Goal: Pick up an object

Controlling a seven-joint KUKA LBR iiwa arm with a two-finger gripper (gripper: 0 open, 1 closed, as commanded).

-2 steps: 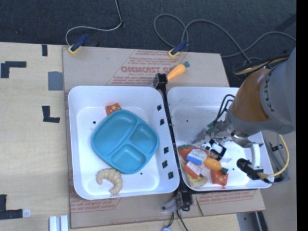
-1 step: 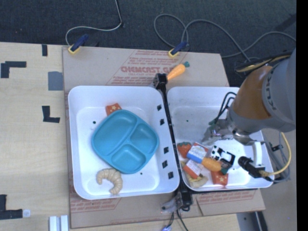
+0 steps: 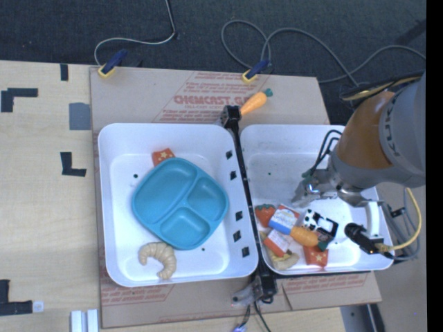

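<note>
I am at the reaching step: nothing is picked up yet, I think. My arm (image 3: 377,140) comes in from the right of the frame, and the end effector (image 3: 313,189) sits low over the right bin (image 3: 277,144), just above the pile of small toys (image 3: 294,235) at the lower right. I cannot tell how the end effector is set. Next, I think it must go down onto one toy, maybe the orange one (image 3: 304,236), and grab it. The left bin (image 3: 114,185) holds a blue tray (image 3: 180,203) and a croissant (image 3: 158,258).
</note>
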